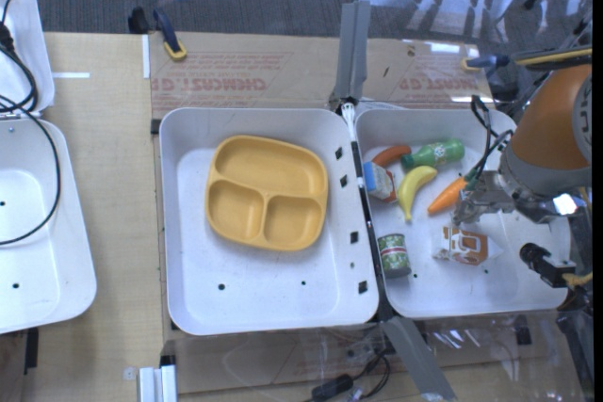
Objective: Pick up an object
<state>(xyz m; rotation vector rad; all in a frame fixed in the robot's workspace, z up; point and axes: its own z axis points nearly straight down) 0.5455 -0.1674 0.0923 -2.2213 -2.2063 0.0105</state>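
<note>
Two white bins are set side by side on the table [104,71]. The left bin [188,278] holds a yellow three-compartment plate [268,193], lying flat near the middle. The right bin [490,292] holds a banana [414,188], a carrot [447,196], a green bottle [434,152], an orange-red item [390,154] near the bottle, a small blue-and-white carton [379,182] beside the banana, a green can [393,254] by the divider, and an orange-and-white packet [462,246]. The gripper [474,207] is lowered into the right bin between carrot and packet. Whether it is released or clenched cannot be told; nothing is seen grasped.
</note>
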